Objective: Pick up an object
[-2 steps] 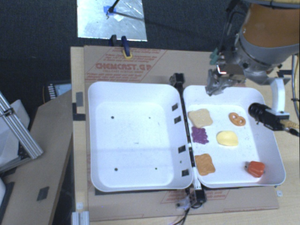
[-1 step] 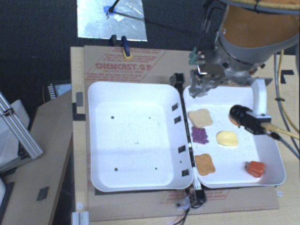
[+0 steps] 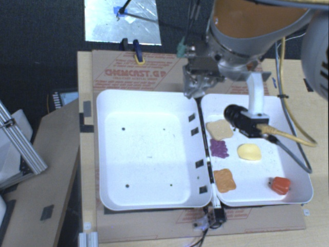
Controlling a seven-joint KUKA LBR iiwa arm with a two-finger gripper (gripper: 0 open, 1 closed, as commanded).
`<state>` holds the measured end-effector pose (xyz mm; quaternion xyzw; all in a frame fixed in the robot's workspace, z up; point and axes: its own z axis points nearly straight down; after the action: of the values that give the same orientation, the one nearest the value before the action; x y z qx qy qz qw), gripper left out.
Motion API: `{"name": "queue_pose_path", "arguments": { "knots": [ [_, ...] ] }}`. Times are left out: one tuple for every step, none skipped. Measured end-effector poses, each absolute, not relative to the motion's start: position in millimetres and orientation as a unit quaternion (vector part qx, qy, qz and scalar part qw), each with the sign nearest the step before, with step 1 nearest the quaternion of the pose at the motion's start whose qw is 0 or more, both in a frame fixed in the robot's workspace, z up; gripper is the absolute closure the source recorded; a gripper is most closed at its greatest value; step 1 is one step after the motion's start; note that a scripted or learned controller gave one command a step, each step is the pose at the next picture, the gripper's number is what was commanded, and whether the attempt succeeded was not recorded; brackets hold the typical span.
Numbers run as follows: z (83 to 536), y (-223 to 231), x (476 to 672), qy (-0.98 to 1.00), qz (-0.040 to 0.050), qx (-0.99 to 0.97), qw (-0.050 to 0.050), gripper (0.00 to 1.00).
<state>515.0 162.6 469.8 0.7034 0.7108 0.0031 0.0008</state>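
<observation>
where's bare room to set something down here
Left bin: whole floor bare. Right bin: a strip along its near wall between orange slab and red block. Crowded by the divider: tan slice, purple lump, yellow lump.

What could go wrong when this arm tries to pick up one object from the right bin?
The tool hangs at the far inner corner of the right bin, over no object; lowering here might hit the rim. The tan slice and purple lump lie almost touching, so a grasp could nudge or catch both. The orange-brown slice lies beside the bin's inner wall, leaving little room.
</observation>
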Motion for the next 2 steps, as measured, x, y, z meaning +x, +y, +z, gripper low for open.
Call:
{"name": "queue_pose_path", "arguments": {
  "knots": [
    [423.7, 96.5, 489.9, 0.706, -0.0014, 0.709, 0.0, 1.0],
    [541.6, 95.3, 486.7, 0.708, 0.0068, 0.706, 0.004, 1.0]
  ]
}}
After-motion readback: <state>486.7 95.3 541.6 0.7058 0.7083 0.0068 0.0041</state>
